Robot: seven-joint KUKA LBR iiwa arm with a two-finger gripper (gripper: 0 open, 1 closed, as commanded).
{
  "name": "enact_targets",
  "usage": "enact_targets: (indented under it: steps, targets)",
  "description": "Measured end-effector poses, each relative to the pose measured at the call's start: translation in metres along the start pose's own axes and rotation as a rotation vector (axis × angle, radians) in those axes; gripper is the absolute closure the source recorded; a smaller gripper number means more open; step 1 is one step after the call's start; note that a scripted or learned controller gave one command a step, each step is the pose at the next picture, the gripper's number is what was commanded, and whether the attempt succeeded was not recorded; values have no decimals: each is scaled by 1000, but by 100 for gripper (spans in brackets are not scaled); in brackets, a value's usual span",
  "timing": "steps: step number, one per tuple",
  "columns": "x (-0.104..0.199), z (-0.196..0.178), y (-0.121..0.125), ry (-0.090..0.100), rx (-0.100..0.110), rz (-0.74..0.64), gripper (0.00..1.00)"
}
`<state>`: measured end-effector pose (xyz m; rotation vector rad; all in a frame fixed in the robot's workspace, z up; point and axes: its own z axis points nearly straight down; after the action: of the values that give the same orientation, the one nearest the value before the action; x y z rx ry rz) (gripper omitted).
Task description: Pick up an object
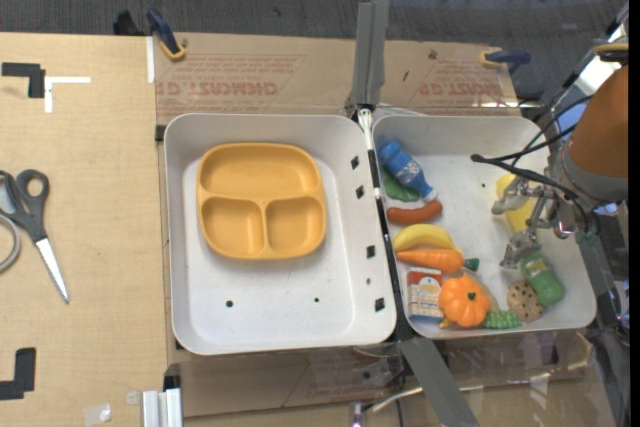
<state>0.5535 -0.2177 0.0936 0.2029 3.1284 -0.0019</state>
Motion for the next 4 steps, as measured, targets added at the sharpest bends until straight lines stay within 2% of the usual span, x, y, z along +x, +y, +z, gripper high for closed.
enact_targets:
  steps: [1,2,3,4]
  targets:
    - [27,1,-7,4,-1,84,0]
    - [26,-9,-6,0,1,80,100]
    - [26,-9,-6,1,1,80,0]
    - [13,0,-6,1,1,69,0]
